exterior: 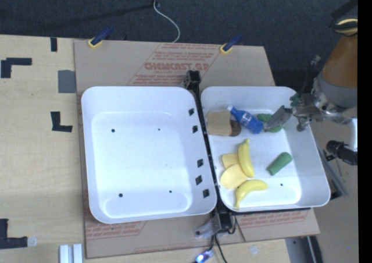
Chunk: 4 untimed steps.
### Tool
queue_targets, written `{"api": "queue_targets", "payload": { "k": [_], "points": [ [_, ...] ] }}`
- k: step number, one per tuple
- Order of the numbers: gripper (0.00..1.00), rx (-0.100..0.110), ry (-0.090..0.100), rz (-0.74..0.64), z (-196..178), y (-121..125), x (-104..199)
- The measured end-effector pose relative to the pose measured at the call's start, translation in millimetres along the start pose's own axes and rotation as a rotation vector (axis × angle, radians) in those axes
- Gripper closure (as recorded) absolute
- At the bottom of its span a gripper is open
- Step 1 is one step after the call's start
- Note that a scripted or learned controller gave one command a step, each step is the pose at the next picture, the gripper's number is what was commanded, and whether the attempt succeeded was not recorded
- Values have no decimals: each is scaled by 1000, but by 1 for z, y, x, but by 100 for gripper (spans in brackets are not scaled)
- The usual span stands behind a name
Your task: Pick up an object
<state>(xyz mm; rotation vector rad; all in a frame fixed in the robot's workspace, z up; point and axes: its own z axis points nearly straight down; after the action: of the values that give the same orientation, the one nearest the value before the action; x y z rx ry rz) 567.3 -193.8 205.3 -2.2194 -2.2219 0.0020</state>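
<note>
Two white bins sit side by side on the cardboard-covered bench, and all the action is in the right bin [302,198], where the objects lie. The arm [340,73] comes in from the right with its orange band showing, and the gripper [279,119] is down over the bin's upper right part, close to a blue bottle [244,118]. That bottle lies flat, its long axis running on a diagonal from upper left to lower right, white cap end toward the upper left; its lower right end meets something green [268,121] just beside the gripper's dark tip. Whether the fingers are parted or pinched together I cannot tell, and nothing is clearly seen between them. Just left of the bottle rests a tan block [220,123] against the bin's left wall. Lower down, a green cylinder [279,163] lies apart, tilted from lower left to upper right. Yellow pieces cluster near the middle: one banana [246,158] running nearly up and down, another banana [250,189] curving below it, and yellow lumps [231,176] between. Over to the left bin [93,99], plain white floor.
</note>
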Motion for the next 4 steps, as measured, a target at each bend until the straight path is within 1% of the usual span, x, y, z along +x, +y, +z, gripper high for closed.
{"api": "queue_targets", "payload": {
  "k": [1,2,3,4],
  "points": [
    [0,10,5,-3,122,-15,53],
    [100,2,1,-1,106,-13,50],
    [100,2,2,-1,61,-84,102],
    [100,2,1,1,66,-80,87]
  ]
}}
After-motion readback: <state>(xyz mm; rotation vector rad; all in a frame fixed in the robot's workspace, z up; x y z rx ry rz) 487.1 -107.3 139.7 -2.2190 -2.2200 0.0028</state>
